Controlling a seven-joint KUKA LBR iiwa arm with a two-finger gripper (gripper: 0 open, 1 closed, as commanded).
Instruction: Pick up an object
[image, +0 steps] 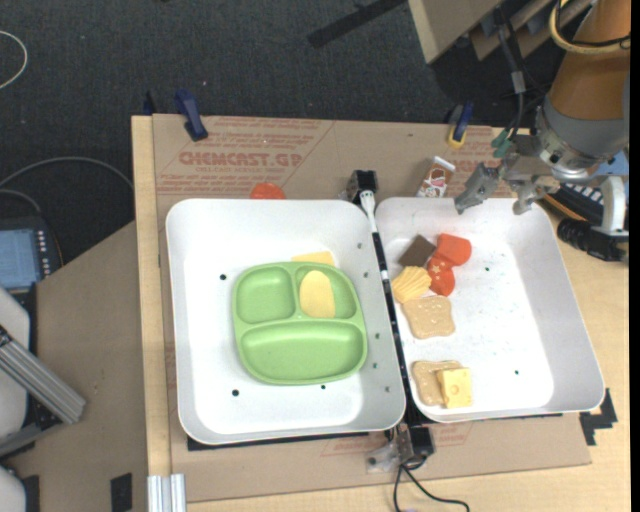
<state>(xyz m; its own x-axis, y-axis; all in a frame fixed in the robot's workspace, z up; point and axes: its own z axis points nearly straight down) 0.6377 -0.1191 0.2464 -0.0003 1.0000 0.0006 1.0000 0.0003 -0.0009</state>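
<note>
My gripper (497, 192) hangs over the back edge of the right bin (530, 330), its two fingers (472, 191) spread apart with nothing between them. Below and left of it in that bin lie a brown block (418, 250), a red piece (454, 248), a red strawberry-like piece (440, 275), a ridged yellow chip (410, 285), a tan cracker (431, 317), and near the front a toast slice (428, 378) with a yellow cheese wedge (455, 386) on it.
The left bin (200, 300) holds a green divided plate (298, 323) with a yellow piece (317, 293) in one compartment and another yellow piece (314, 259) behind it. A small carton (435, 179) and an orange disc (266, 191) lie on the cardboard behind the bins.
</note>
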